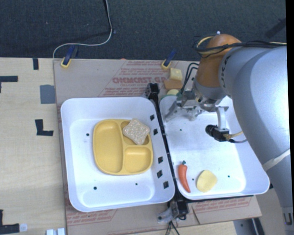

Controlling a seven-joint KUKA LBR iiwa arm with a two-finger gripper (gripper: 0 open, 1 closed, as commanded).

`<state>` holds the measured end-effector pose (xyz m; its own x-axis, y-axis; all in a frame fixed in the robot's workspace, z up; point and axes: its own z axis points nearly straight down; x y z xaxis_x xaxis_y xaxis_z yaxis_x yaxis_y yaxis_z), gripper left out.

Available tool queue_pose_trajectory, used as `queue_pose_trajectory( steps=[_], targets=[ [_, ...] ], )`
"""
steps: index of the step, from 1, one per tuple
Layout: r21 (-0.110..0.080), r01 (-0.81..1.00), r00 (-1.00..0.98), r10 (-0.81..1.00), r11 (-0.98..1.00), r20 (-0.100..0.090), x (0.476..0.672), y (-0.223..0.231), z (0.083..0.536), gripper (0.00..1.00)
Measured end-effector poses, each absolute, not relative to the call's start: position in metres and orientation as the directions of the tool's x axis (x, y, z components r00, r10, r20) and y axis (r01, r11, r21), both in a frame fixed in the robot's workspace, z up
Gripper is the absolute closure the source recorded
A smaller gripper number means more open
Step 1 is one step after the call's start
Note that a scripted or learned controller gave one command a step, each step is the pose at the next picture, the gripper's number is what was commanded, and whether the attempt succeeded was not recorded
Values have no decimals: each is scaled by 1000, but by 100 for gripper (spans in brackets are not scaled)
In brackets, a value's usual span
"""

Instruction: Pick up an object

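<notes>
Left of frame: left shallow white plastic bin (75, 141) on the bench, holding a yellow three-compartment plastic tray (112, 149). A tan, rough-surfaced square block (sponge or toast toy, hard to say) (136, 131) sits in the tray's upper-right compartment, tilted. Probably light and a bit soft; easiest taken across two opposite flat edges.

Centre-right: right shallow white plastic bin (236, 179). Lower part of it holds a small orange-red carrot-shaped toy (183, 177) near the left wall and, just beside it but apart, a pale yellow rounded lump (206, 180). Carrot likely light, stiff, smooth, could roll; grip across its thicker middle. Lump looks rounded and slippery, so pinch across its widest part.

Upper right: grey arm's two-finger gripper (178, 105) low over the bin's upper-left corner, well apart from both toys. Nothing seen between the fingers; whether they are apart or together, cannot tell (too cluttered).
</notes>
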<state>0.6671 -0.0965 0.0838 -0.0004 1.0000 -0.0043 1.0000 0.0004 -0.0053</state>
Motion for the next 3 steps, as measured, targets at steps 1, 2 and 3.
queue_pose_trajectory(
  steps=[1, 2, 3],
  targets=[
    [-4, 1000, -1, 1000, 1, -2, 667, -98, 84, 0],
    [-2, 1000, 1, 1000, -1, -2, 643, -95, 85, 0],
    [-8, 1000, -3, 1000, 3, -3, 667, -96, 84, 0]
  ],
)
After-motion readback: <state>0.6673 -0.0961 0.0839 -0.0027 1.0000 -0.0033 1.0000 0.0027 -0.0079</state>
